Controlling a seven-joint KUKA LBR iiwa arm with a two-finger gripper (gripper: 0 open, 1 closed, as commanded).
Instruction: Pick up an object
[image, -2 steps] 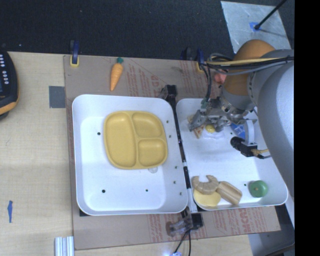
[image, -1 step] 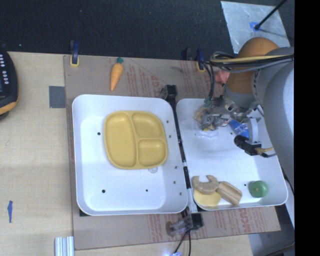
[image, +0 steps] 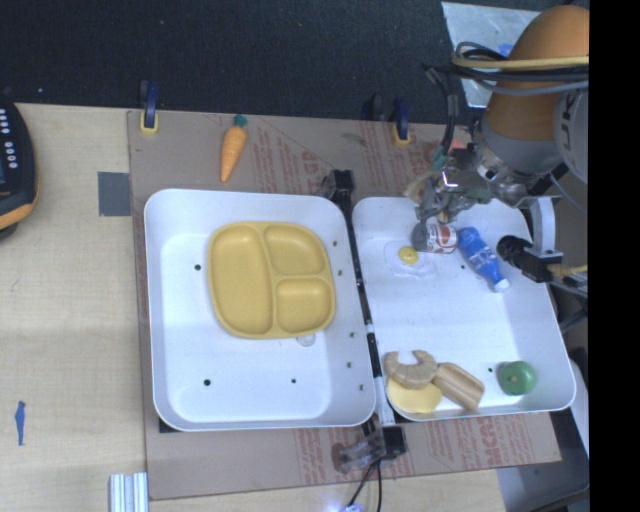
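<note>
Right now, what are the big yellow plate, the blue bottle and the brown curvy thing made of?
The yellow plate looks like plastic: one even matte colour, moulded into three sections with rounded rims. The blue bottle also looks like plastic, smooth and a bit shiny, with a white cap. The brown curvy thing may be wood, going by its pale tan, dull surface, but painted plastic is possible.

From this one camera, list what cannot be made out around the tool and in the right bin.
- Tool: small and cluttered in the camera view, so its finger state and any contact with the red-and-white item beneath cannot be told.
- Red-and-white item: partly covered by the tool; its identity is unclear.
- Arm: cut off by the top edge.
- Yellow disc: partly hidden under the wooden pieces at the right bin front.
</note>
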